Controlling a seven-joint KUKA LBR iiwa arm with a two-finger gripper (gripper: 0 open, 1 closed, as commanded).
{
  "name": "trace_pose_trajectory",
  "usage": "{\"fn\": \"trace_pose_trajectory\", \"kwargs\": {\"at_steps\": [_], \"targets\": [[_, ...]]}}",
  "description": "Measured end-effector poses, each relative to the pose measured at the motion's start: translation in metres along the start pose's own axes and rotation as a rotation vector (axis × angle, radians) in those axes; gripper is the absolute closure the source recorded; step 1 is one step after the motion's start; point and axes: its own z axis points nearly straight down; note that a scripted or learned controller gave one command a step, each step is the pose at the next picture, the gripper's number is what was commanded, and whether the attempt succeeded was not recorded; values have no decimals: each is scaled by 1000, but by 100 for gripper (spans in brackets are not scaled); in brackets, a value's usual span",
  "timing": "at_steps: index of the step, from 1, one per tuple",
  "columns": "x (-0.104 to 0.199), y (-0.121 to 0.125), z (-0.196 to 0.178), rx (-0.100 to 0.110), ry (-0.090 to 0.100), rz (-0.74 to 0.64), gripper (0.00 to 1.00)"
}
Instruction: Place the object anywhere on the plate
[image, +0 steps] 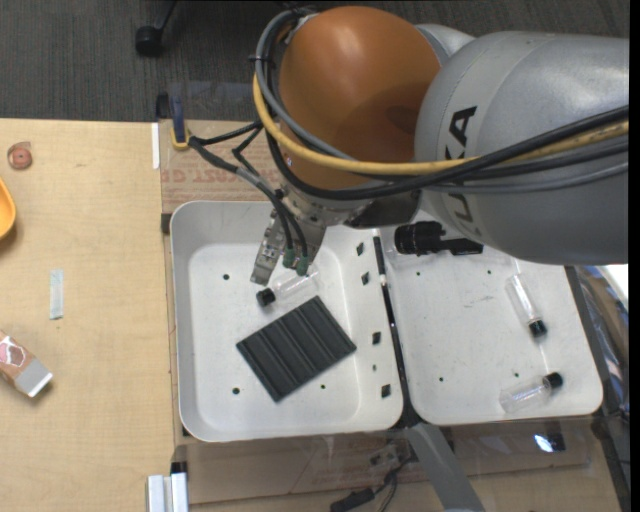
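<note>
- Two shallow white bins sit side by side: the left bin (200, 390) and the right bin (470, 390).
- Three clear vials with black caps can be counted, one in the left bin and two in the right.
- The left bin holds one dark ribbed plate (296, 347), lying flat and turned at an angle, and one vial (282, 288) just off the plate's upper corner (touching it or not, hard to tell).
- The right bin holds the upper vial (525, 307) near its right wall and the lower vial (530, 389) near the front right corner, well apart from each other.
- The gripper (276, 268) hangs over the left bin, its tips right at the vial there; whether the fingers are apart or clamped on it cannot be told.
- The grey arm (520, 130) with its orange band reaches in from the right.
</note>
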Motion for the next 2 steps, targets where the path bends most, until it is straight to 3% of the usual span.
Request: {"fn": "trace_pose_trajectory", "kwargs": {"at_steps": [1, 2], "targets": [[27, -12, 22, 1, 1, -77, 100], [45, -18, 116, -1, 1, -209, 100]]}}
